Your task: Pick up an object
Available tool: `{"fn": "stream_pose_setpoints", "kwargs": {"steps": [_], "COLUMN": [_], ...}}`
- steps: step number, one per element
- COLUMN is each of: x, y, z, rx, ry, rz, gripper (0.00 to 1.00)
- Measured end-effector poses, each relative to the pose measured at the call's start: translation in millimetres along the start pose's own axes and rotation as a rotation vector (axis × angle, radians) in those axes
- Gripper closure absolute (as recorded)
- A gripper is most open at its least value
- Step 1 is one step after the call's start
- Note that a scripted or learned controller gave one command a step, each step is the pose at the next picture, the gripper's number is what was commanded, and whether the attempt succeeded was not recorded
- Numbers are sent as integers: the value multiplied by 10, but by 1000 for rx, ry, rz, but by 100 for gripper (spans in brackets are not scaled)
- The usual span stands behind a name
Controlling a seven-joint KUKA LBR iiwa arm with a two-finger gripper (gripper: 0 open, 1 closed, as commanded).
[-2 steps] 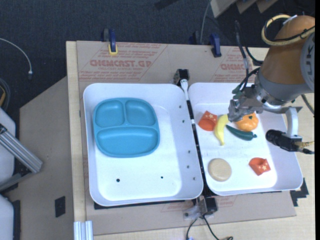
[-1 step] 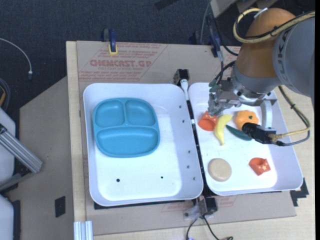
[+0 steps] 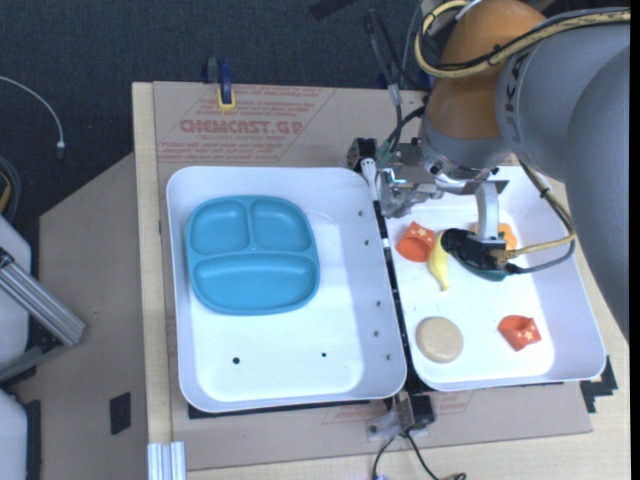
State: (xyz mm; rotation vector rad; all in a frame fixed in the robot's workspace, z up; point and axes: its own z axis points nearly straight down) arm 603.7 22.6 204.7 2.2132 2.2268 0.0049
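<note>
Caught from above with the tool (image 3: 398, 196) low over the upper left corner of the right bin (image 3: 480, 308), close to the wall shared with the left bin (image 3: 345, 288). Could not tell the tool's opening, nor make out anything held in it.

Counted four loose candidates for the pick, all in the right bin: an orange piece (image 3: 417, 240) just below the tool, a yellow banana (image 3: 438, 264) just beside it on the lower right, a tan round piece (image 3: 439, 338) nearer the front edge, and a red piece (image 3: 519, 332) well apart toward the right.

Judged all four to be toy food, light and stiff, probably smooth plastic and so apt to slip. Rated the banana the easiest hold, taken across its narrow middle. Expected the tan round piece to be wide for a pinch and better taken edge to edge. Reckoned the orange and red pieces, blocky and angled, liable to twist out unless taken on two flat faces.

Noted in the left bin a blue divided plate (image 3: 253, 253), broad and shallow, hard to pinch except at the rim.

Read in red print on the brown top of the desk (image 3: 150, 268), beyond the bins: "CHEMCAST G.P", with a smaller line beneath too fine to read.
</note>
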Motion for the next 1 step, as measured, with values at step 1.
{"fn": "stream_pose_setpoints", "kwargs": {"steps": [1], "x": [459], "y": [196], "z": [-73], "rx": [0], "ry": [1], "rz": [1], "gripper": [100]}}
